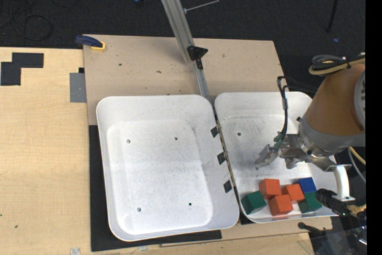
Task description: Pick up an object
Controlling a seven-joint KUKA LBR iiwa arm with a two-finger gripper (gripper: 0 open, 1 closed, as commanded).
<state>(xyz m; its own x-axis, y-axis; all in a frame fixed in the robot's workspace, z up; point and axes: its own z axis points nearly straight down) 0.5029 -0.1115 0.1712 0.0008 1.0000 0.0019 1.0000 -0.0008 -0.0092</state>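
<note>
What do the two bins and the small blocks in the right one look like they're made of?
The left bin and right bin look like moulded white plastic: rounded corners, matte speckled floor. The orange blocks, green blocks and blue block have flat, evenly coloured faces, so painted wood or foam; the view can't settle which.

Coloured blocks (283,195) clustered, right bin's (250,107) near corner
</note>
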